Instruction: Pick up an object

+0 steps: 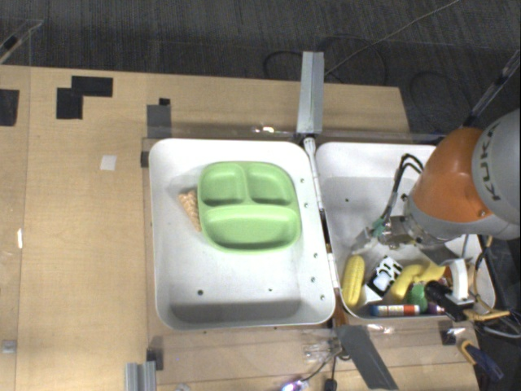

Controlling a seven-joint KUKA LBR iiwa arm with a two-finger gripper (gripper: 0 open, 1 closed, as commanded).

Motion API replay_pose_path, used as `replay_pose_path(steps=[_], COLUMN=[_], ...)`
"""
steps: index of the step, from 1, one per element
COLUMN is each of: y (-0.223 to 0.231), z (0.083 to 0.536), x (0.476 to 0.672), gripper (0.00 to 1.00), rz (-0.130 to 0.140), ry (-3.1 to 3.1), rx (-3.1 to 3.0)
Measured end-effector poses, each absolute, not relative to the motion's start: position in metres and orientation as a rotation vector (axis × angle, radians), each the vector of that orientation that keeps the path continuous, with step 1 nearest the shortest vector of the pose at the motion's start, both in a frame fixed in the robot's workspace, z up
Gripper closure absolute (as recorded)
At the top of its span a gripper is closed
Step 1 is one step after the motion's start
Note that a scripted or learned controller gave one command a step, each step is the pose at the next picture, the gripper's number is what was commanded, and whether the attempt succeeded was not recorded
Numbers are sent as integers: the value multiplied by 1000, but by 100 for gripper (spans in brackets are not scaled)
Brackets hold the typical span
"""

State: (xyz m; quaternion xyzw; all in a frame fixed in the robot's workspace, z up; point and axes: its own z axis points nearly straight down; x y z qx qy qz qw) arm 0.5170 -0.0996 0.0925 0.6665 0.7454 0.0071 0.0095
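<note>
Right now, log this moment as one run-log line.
arm: over right bin | gripper: hidden under wrist | left bin: green divided plate | right bin: corn cob, clutter | grasp: unconfirmed

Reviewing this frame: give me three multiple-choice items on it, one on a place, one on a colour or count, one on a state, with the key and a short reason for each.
1. Where does the green divided plate lie?
A. In the left bin
B. In the right bin
C. On the wooden bench outside both bins

2. What colour is the corn cob in the right bin?
A. Blue
B. Yellow
C. Purple

3. How does the divided plate sit?
A. Standing on its edge against the bin wall
B. Lying flat with its compartments facing up
C. Flipped, compartments facing down

Key: 1 A, the plate rests inside the left bin, left of the divider. 2 B, the cob near the right bin's front left corner is plainly yellow. 3 B, its three hollows are open to the camera.
</note>
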Motion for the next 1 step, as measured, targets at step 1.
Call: replay_pose_path(steps=[1], y=[-118], z=[91], x=[594], gripper=[0], rz=[17], ry=[2346], rx=[2066])
